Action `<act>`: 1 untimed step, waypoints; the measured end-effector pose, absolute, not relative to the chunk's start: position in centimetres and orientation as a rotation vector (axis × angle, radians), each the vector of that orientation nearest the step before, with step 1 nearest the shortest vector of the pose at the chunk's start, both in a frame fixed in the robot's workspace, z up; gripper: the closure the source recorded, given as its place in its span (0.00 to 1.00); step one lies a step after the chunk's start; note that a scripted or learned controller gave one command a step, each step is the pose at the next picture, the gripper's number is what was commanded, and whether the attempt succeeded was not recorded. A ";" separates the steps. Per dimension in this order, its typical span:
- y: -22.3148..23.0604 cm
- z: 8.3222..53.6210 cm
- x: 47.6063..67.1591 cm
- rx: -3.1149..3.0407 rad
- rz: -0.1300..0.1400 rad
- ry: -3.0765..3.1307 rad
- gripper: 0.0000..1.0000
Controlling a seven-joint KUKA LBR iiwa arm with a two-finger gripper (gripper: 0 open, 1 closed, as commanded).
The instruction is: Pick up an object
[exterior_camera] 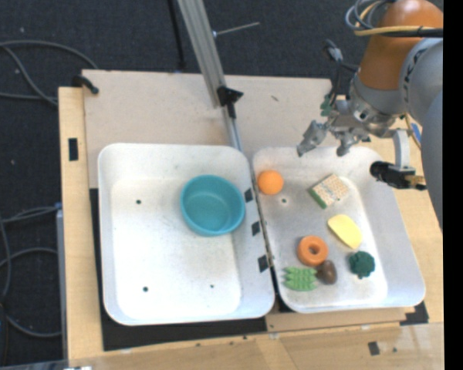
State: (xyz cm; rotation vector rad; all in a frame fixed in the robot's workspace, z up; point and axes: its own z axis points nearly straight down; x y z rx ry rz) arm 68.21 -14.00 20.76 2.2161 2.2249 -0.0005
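Brown lump [326, 271] half hidden behind orange ring [313, 250].

A pale wooden bench [154, 106] stands on a dark carpeted floor [293, 21]. Two shallow white bins lie side by side on it. The left bin [123, 284] and the right bin [393, 230] touch along their inner edges, where small black clips [256, 228] sit on the seam. A black underlay [185, 328] shows beneath the bins' near edges. A silvery aluminium profile [201, 29] slants down from the top of the view to a black bracket [229, 96] on the bench, just behind the seam. Loose dark cables [23, 52] trail over the floor at the left.
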 end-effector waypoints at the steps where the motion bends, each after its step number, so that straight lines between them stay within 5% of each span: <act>1: -14.1 20.8 68.2 2.215 -0.003 2.225 0.00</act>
